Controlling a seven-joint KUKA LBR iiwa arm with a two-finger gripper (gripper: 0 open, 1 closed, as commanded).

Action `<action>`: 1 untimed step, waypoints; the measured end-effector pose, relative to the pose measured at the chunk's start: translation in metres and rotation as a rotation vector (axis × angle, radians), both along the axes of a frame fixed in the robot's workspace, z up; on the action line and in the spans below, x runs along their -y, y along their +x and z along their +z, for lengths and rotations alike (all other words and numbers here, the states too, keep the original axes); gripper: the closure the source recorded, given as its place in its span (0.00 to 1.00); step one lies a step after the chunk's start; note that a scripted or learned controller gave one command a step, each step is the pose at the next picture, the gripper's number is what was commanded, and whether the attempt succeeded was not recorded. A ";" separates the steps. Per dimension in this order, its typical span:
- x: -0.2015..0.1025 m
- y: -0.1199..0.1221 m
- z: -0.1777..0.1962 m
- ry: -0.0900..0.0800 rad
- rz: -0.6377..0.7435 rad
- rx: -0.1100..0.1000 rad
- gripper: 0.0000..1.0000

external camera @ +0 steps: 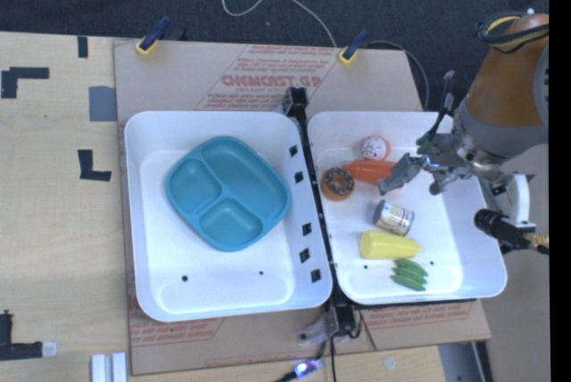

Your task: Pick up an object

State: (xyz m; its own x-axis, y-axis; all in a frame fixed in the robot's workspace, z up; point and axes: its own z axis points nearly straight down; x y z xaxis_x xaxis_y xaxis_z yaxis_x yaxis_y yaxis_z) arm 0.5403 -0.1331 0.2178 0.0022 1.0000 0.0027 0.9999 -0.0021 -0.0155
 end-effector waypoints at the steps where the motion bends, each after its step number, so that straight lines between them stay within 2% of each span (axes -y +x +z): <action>1: 0.000 0.003 0.007 -0.002 0.004 0.013 0.00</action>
State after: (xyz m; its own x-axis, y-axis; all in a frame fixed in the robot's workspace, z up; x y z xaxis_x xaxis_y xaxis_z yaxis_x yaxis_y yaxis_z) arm 0.5431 -0.1326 0.2252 -0.0017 1.0000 0.0008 1.0000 0.0017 -0.0022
